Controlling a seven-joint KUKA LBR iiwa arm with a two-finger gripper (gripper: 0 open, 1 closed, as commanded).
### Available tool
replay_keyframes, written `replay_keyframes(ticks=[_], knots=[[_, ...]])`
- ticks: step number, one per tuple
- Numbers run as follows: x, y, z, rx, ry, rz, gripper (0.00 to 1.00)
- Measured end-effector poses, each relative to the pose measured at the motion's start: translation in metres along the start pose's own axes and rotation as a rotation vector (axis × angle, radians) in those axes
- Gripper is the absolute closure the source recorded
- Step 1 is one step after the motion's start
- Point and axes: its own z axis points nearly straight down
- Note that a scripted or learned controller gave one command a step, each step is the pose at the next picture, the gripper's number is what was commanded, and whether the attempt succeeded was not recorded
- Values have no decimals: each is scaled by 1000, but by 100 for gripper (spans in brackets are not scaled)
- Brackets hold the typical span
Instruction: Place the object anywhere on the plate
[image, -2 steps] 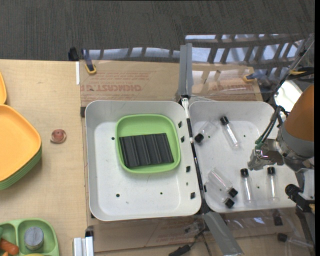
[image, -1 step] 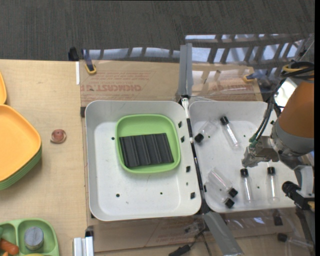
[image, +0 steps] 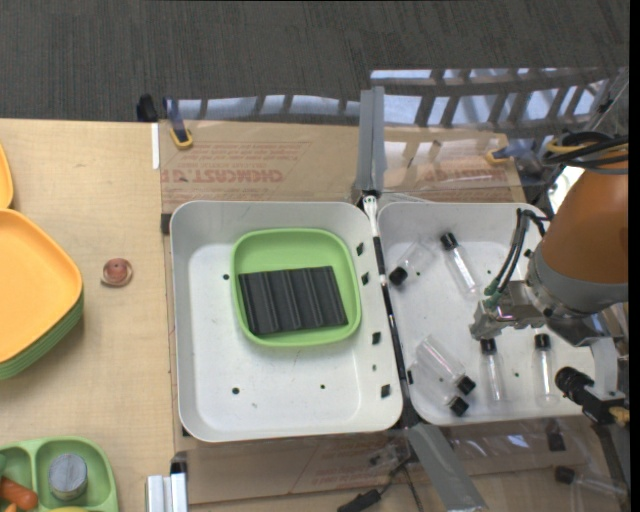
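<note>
The tool (image: 497, 318) hangs low in the bin right of the green plate (image: 296, 286), just above one clear tube (image: 491, 368), and it could slide off that slippery tube; its grip I cannot tell.

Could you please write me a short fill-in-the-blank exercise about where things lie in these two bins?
1. The green plate sits in the ____ bin.
2. On the plate lies a dark ribbed ____.
3. The clear vials with black caps lie in the ____ bin.
4. The gripper hovers over the ____ bin.

Missing words: left; mat; right; right
</note>
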Motion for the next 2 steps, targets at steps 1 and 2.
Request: replay_keyframes(ticks=[1, 2], knots=[[43, 2, 0, 1, 0, -82, 100], [72, 3, -11, -2, -1, -193, 100]])
